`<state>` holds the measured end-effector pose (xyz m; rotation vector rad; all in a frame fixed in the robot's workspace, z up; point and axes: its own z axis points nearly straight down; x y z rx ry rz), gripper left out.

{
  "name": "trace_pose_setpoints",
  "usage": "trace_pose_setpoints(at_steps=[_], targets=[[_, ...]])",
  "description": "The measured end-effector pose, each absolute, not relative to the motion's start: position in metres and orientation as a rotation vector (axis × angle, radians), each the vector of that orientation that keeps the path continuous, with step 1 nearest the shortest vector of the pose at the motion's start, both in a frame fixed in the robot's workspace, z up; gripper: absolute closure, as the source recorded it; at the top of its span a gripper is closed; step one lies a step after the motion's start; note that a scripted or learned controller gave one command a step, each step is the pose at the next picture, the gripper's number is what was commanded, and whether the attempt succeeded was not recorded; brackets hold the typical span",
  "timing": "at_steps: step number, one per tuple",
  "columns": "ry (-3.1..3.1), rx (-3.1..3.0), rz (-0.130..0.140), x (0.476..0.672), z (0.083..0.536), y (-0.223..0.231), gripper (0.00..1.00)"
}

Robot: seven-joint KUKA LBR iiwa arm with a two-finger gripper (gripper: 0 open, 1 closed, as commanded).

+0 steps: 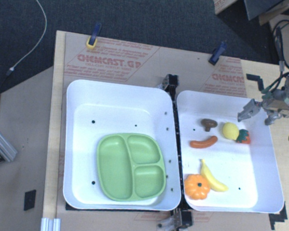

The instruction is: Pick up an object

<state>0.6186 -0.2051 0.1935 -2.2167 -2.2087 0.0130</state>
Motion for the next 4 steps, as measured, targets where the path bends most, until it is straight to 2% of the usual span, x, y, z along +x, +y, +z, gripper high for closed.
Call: trace_pose_setpoints(at_steps=[1, 3, 4], targets=[[-2.222, -2.222, 0.0, 0.622, 0.203, -0.204, 0.0], [-2.218, -2.217, 0.005, 0.622, 0.087, -0.204, 0.0], [-2.225, -2.221, -0.001, 0.624, 0.102, -0.204, 1.0]])
